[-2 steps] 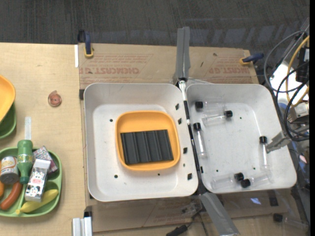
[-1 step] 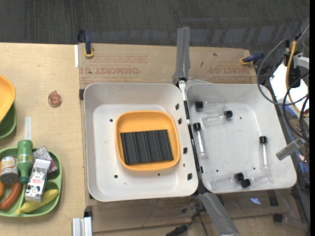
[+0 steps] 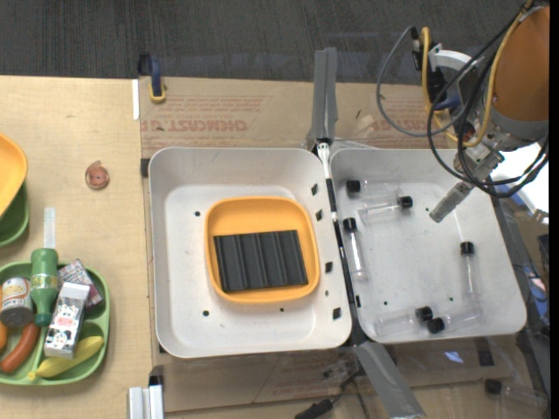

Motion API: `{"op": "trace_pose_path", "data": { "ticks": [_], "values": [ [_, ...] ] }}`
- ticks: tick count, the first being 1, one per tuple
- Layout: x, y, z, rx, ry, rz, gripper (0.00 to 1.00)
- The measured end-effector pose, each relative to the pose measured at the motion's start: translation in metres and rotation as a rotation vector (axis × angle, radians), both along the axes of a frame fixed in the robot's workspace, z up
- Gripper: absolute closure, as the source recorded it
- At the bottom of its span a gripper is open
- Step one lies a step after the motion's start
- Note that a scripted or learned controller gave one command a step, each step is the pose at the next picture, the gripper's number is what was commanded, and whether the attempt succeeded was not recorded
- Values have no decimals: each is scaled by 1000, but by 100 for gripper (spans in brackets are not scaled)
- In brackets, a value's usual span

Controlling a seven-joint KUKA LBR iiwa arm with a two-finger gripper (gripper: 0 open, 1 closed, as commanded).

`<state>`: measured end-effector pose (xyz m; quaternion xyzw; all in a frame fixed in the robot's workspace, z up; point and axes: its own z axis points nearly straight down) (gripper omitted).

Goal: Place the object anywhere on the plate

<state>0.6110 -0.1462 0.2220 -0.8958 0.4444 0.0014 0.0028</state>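
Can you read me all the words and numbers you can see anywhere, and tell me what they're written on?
Red printed lettering on the brown cardboard sheet behind the bins: it appears upside down and mirrored, so I cannot read it for sure.
Small can on the green plate: its label is too small and blurred to read.
White carton with dark spots on the same plate: too blurred to read.
Green bottle: no readable label.

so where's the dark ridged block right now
The dark ridged block lies flat on the orange plate in the left bin, well apart from the arm at the right bin's far right.
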Motion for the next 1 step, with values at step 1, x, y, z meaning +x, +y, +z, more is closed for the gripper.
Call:
{"op": "trace_pose_path", "data": {
  "ticks": [1],
  "values": [
    [-78, 57, 82, -1, 1, 123, 0]
  ]
}}
